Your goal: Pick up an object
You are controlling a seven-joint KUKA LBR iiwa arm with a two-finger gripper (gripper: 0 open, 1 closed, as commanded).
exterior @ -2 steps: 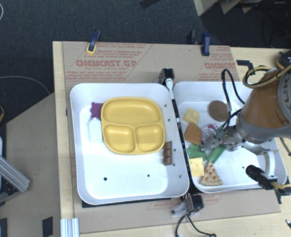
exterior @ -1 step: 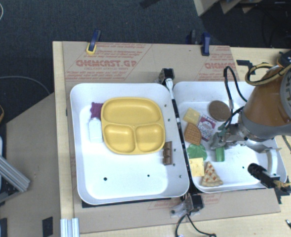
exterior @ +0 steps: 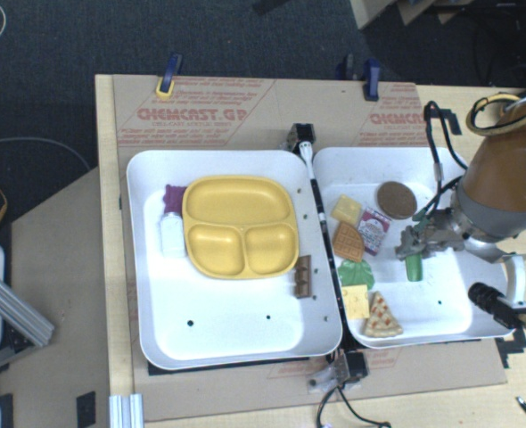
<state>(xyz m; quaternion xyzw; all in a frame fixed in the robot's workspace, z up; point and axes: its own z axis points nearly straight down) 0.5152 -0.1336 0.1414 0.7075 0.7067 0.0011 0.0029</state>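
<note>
Reaching in from the right edge, the gripper (exterior: 413, 250) sits low in the right bin (exterior: 441, 315); a small green object (exterior: 413, 268) appears clasped between its fingers near the bin's middle; lifting it clear seems the step left.

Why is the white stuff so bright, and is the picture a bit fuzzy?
Camera view: the two white bins glare almost blank under the light, washing out their surface; the yellow divided tray keeps its colour; small items like the pizza slice toy look soft and slightly blurred; the hand is dim, so its detail is hard to read.
</note>
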